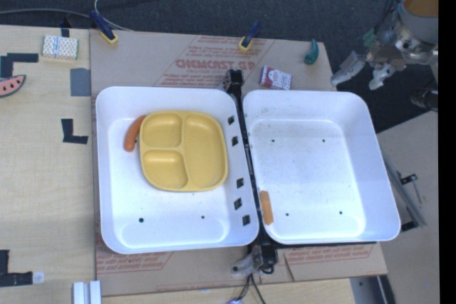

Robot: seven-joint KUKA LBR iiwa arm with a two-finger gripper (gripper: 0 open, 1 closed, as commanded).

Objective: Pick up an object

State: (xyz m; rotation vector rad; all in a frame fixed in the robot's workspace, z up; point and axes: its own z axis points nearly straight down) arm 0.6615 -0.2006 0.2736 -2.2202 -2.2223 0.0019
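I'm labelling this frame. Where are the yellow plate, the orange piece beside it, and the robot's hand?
yellow plate (184,152), camera view, centre ridge.
orange piece (132,134), camera view, its middle.
hand (363,72), camera view, midway between fingertips.

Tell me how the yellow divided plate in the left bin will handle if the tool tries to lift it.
The yellow divided plate looks like rigid moulded plastic, so it probably keeps its shape and feels light. It lies flat and is wide, so a grip likely has to take its raised rim. Its smooth surface may slip, and nudging it could push the orange sausage at its left edge.
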